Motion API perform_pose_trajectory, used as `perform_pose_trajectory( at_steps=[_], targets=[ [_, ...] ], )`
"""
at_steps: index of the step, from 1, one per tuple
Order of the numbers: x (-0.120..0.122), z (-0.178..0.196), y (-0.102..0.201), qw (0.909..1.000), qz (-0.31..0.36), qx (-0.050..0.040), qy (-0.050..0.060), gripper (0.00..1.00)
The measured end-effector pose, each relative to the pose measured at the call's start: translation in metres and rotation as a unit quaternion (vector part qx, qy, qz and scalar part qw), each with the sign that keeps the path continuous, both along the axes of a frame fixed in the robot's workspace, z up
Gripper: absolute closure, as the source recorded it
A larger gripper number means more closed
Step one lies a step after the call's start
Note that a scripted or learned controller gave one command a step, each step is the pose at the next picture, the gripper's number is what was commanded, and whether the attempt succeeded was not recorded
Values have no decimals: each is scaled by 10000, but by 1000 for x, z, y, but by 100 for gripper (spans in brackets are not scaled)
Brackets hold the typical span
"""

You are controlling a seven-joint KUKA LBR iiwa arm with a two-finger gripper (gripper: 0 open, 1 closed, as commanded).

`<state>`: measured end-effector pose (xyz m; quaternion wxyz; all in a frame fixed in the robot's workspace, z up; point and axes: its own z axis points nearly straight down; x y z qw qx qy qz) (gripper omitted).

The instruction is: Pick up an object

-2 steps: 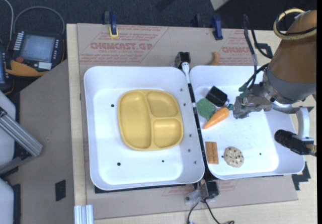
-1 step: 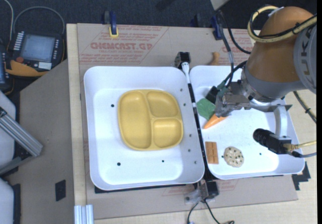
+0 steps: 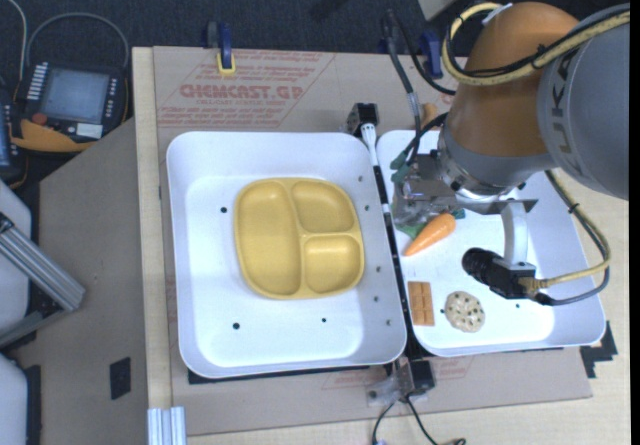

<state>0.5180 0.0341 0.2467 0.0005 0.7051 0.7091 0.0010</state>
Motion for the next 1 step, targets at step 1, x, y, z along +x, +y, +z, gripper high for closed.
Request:
perform_pose_trajectory(
  at_steps=[1],
  targets=[
    [8, -18, 56, 10000, 3, 4, 20, 100]
  ],
)
